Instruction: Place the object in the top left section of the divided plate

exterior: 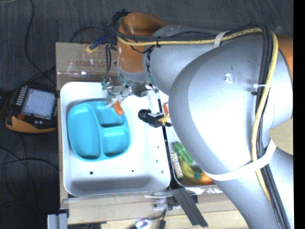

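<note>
A blue divided plate (86, 132) lies in the left white bin (114, 175). It has one long section on its left and two smaller ones on its right. My gripper (116, 103) hangs over the plate's upper right section, near the far rim. A small orange object (118, 110) sticks out between the fingertips, and the gripper is shut on it. The object hangs just above that section's upper edge. Whether it touches the plate is unclear.
The grey arm covers most of the right bin. In the strip that shows lie a green item (183, 153), a yellow item (185, 170) and an orange item (205, 178). A handheld device (34, 106) sits on the floor at the left.
</note>
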`<state>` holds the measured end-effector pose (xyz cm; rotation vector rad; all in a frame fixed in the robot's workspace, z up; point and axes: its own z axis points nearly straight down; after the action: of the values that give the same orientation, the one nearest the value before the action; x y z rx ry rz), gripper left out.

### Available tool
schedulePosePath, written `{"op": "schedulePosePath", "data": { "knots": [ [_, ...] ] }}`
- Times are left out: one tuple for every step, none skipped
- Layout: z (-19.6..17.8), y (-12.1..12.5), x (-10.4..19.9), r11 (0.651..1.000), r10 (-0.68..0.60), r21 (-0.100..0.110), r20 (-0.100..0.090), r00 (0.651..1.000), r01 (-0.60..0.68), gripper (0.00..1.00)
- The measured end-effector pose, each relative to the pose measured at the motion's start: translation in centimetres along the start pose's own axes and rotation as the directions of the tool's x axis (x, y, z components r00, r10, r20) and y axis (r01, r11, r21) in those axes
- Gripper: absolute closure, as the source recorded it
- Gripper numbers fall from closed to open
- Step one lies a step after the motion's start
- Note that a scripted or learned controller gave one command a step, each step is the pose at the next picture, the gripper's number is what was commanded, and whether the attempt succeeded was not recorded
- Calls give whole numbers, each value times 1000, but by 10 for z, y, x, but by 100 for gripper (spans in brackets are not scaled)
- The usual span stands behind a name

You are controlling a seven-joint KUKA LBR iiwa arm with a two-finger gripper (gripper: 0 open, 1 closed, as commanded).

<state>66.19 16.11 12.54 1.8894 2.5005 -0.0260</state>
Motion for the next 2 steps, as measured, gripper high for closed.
{"op": "schedulePosePath", "data": {
  "knots": [
    [34,21,46,1000,-26,10,-5,1000,26,100],
    [12,16,60,985,174,-6,-14,985,-174,100]
  ]
}}
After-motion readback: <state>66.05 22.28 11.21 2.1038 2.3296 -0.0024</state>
